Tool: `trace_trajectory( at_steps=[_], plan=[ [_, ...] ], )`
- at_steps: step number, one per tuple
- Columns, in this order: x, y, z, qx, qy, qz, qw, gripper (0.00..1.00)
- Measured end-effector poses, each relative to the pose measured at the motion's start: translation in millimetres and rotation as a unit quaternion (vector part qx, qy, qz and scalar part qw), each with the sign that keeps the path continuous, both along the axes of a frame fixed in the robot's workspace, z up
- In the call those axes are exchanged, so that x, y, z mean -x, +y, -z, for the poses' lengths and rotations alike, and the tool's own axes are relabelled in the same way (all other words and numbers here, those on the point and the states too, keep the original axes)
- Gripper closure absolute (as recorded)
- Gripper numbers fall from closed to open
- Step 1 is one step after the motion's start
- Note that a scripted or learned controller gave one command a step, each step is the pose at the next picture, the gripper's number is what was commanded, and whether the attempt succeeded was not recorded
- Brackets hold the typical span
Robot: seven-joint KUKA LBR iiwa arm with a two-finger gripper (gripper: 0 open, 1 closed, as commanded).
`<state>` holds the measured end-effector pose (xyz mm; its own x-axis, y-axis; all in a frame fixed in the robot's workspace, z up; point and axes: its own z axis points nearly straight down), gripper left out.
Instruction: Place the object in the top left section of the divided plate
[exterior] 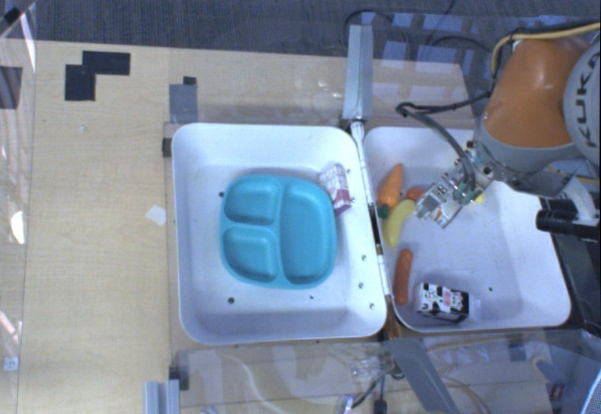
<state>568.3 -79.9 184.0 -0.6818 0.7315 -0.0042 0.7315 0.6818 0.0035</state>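
A light blue divided plate [279,230] lies in the left bin [202,309], its three sections bare. A crumpled pink and white wrapper [336,187] rests against the plate's upper right edge. In the right bin [526,290] lie an orange carrot-like piece [391,183], a yellow-green piece [395,220] just below it, an orange sausage-like piece [403,275] and a small black and white packet [441,301]. My gripper [445,201] hovers over the right bin's upper left part, just right of the yellow-green piece. Nothing shows between its fingers.
A metal post [356,69] rises at the back between the bins. Cables [441,107] run above the right bin behind the arm. Black tape marks [94,72] sit on the bench at the far left.
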Motion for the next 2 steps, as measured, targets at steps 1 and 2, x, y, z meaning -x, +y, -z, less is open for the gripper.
trace_trajectory(
  at_steps=[1,2],
  plan=[
    [-58.9,-80.0,-63.1,0.0013,-0.001,-0.075,0.9972,1.0],
    [-58.8,-79.6,-62.6,0.0011,-0.001,-0.076,0.9971,0.0]
  ],
)
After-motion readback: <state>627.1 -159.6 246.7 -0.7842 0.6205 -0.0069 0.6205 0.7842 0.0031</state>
